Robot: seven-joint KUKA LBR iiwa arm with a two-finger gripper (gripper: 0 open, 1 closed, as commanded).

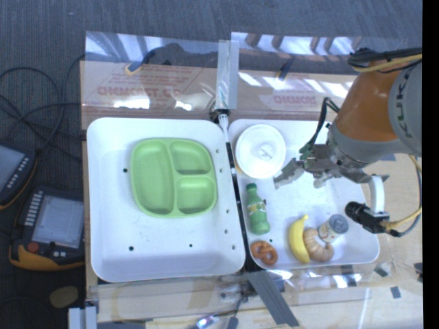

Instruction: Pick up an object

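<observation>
We see the claw spread open, gripping nothing, just right of the green bottle; lifting remains undone.

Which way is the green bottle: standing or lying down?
Lying down: the green bottle rests lengthwise on the right bin's floor, cap toward the white bowl.

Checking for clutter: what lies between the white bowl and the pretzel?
In the camera view, the green bottle lies between the white bowl and the pretzel.
</observation>
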